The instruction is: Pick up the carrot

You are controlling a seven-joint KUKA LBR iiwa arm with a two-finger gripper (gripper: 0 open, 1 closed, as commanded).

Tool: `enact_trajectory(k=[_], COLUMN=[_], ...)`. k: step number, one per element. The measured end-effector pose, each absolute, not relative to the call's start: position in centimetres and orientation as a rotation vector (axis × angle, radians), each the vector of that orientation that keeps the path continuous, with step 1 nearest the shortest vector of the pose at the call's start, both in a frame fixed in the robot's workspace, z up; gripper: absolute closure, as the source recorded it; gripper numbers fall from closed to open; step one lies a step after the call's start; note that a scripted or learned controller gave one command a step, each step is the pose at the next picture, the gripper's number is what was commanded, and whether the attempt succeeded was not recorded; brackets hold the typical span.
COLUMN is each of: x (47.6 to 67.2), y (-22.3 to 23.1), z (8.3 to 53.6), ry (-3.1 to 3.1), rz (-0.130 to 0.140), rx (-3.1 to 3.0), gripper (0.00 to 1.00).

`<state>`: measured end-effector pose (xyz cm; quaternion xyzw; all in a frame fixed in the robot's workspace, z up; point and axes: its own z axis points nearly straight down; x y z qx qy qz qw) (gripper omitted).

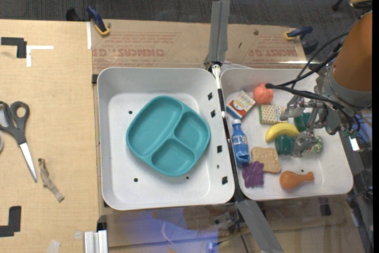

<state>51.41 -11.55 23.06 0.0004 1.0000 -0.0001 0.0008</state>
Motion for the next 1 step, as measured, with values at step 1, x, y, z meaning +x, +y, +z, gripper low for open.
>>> enact_trajectory(k=[1], x=[48.44], y=[-11.31], z=[10.39], ry=[3.11], rz=[0.0], rx=[0.44], gripper=[0.0])
